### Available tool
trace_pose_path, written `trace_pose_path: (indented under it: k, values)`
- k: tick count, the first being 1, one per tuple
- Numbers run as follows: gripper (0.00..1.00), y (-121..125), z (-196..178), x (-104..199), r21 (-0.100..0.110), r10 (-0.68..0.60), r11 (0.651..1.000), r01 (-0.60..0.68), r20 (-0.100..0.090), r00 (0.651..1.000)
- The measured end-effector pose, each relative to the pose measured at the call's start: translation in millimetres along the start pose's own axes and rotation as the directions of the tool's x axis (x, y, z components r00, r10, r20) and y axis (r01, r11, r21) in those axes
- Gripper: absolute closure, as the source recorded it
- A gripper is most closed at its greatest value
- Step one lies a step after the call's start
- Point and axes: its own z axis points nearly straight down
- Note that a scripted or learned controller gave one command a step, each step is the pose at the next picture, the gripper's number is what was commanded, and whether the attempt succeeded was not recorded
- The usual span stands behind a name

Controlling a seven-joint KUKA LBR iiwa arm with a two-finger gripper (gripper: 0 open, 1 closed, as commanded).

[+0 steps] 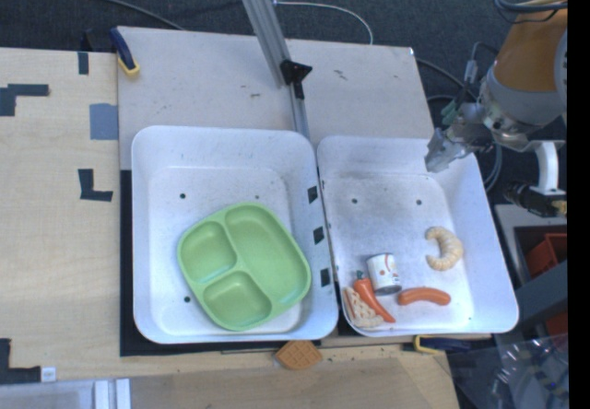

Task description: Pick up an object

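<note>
Green divided plate (243,265) is sitting in the left bin (147,241); croissant (444,248), sausage (424,297) and can (383,272) are lying lower right in the right bin (387,168). Gripper (441,157) is hovering at that bin's upper-right rim, can't tell its grip.

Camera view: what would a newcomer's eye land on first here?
The green tray, lying in the left bin, stands out most. Small food toys cluster at the right bin's near end: a croissant, a sausage, a can. The gripper hangs at that bin's far right corner.

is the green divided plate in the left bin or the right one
In the left bin. The green divided plate lies flat on the left bin floor, toward its near right corner.
</note>
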Motion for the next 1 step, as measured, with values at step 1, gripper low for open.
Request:
trace_pose_path:
  k: [1]
  values:
    - [1.0, -8.3, -7.4, 51.3, 0.006, -0.005, 1.0, 0.005, -0.004, 1.0]
